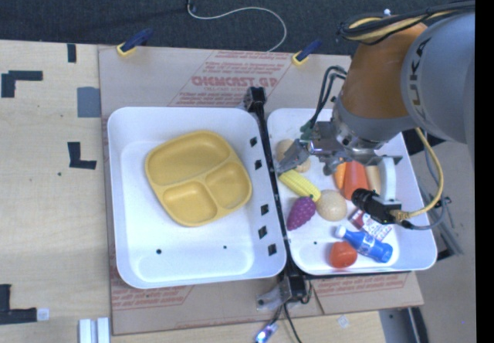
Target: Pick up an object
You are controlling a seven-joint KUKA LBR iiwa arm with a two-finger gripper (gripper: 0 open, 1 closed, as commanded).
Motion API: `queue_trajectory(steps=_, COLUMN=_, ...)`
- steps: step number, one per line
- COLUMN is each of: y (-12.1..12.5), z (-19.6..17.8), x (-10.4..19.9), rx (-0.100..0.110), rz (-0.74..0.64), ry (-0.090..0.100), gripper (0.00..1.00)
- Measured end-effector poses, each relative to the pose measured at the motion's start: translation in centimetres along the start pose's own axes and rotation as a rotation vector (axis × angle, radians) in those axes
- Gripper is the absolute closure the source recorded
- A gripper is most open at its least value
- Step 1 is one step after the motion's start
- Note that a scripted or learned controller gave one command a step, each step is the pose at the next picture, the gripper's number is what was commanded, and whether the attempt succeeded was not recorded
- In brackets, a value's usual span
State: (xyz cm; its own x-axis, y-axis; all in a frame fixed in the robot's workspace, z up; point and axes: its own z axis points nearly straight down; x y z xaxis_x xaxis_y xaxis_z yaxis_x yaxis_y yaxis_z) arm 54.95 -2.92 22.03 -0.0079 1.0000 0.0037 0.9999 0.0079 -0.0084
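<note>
The right bin (421, 256) holds several toy foods: a yellow corn cob (299, 184), purple grapes (301, 212), a beige ball (333, 205), an orange carrot-like piece (352, 176), a red tomato (343, 255), a blue bottle (369, 245) and a tan piece (289, 151). My gripper (318, 147) hangs low over the bin's upper left part, just above the corn cob and beside the tan piece. The wrist hides what lies under it.
The left bin (123, 179) carries a yellow divided plate (198, 177). A black divider strip (266, 171) runs between the bins. The grey and orange arm (394, 79) covers the right bin's upper part. A white cable (231, 13) loops on the dark floor behind.
</note>
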Motion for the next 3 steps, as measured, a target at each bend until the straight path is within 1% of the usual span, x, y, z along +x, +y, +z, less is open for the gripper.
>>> queue_trajectory(steps=1, y=-5.6, z=-4.4, x=5.4, rx=-0.005, rz=0.0, ry=-0.001, gripper=0.0)
queue_trajectory(steps=2, y=-5.5, z=-5.0, x=5.1, rx=0.0, rz=0.004, ry=-0.004, gripper=1.0)
queue_trajectory(steps=3, y=-6.6, z=-12.8, x=13.5, rx=-0.012, rz=-0.005, ry=0.0, gripper=1.0)
